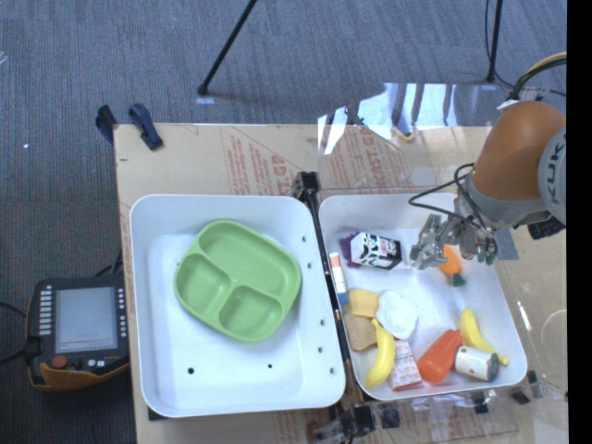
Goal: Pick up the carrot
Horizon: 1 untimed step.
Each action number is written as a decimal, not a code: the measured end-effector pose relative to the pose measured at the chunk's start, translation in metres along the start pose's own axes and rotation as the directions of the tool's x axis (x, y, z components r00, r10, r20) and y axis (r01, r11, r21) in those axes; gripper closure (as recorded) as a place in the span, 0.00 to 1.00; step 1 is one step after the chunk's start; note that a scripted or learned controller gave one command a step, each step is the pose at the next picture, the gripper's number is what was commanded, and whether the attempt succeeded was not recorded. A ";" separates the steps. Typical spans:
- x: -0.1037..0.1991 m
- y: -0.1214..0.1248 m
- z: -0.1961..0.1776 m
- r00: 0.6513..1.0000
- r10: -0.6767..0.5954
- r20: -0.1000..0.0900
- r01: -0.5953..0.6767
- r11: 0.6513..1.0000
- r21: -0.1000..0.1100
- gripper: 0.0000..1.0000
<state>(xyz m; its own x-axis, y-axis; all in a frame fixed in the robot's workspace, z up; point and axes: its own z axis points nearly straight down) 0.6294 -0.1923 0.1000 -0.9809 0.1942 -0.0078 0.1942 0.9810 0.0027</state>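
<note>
Here the grasping step is in hand. The end effector [450,245] is lowered into the right bin [511,314], near its upper right part, and a small orange thing with a green end, taken to be the carrot [450,263], is seen just at its fingertips. Whether the carrot is truly between the fingers or only beside them cannot be told, because the metal parts are crowded and blurred there; also it cannot be told if the end effector is open or closed.

The carrot lies apart from the other things of the right bin. The milk carton [373,249] is to its left, and the white round object [398,314], the two bananas [380,360] and the orange bottle [438,356] are nearer to the front of the bin. The left bin [153,303] carries the green divided plate [238,279], which is not concerned.

For the next move, a firm closing around the carrot's body is judged to be needed, and then a straight lift upward. The carrot is small and tapered, so it can probably slip out if it is caught only at the tip.
</note>
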 end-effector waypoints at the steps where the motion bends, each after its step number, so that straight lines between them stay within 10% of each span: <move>1: 0.053 0.039 -0.061 0.922 0.388 -0.003 -0.388 0.922 0.002 1.00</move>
